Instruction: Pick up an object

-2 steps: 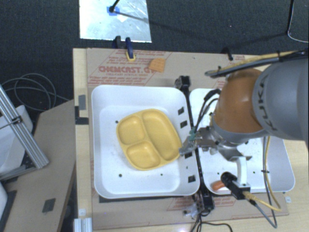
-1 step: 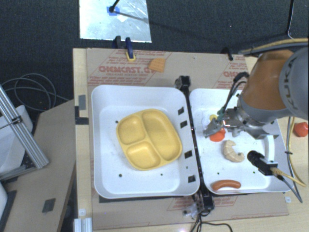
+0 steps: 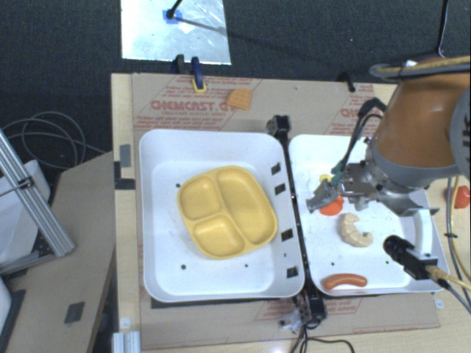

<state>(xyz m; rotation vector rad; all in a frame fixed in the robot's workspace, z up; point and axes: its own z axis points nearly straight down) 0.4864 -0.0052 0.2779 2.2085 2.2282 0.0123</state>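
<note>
My pincer (image 3: 318,199) hangs low in the right bin (image 3: 309,153) — grip state I cannot tell — orange piece (image 3: 333,207) just beside it.

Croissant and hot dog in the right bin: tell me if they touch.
Apart. The camera view shows bare white bin floor between the croissant and the hot dog nearer the front edge.

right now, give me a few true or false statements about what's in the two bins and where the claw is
1. The yellow divided plate lies in the left bin. True.
2. The croissant lies in the left bin. False: it lies in the right bin.
3. The hot dog lies near the right bin's front edge. True.
4. The claw hovers over the yellow divided plate. False: it is over the right bin, beside a red object.
</note>
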